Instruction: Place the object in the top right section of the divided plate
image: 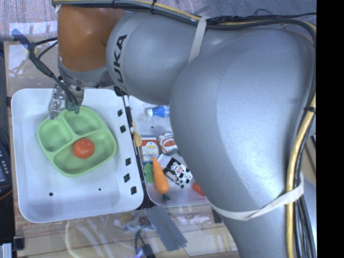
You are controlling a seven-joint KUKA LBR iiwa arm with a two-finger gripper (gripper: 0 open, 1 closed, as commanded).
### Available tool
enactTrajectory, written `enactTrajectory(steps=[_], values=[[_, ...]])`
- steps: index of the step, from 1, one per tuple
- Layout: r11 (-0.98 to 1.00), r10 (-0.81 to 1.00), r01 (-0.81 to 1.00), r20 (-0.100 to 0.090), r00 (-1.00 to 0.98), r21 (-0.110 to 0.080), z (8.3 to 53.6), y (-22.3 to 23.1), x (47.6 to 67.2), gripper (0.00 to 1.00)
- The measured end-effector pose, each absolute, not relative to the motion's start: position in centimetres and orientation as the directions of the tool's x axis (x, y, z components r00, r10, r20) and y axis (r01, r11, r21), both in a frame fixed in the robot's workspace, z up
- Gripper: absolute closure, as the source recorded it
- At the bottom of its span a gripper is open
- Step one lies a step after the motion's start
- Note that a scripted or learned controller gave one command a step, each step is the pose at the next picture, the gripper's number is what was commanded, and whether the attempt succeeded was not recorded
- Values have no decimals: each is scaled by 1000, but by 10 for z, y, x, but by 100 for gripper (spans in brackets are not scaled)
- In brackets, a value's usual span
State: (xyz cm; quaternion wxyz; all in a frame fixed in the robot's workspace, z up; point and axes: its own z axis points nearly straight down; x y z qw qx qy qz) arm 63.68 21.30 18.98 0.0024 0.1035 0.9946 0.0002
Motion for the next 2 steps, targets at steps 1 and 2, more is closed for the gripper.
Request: enactTrajectory(steps=[1,2], values=[[983,-184,-184,-10,-983,0,109,218,640,100],[877,-481,-481,-12,-877,-4,104,219,661,100]])
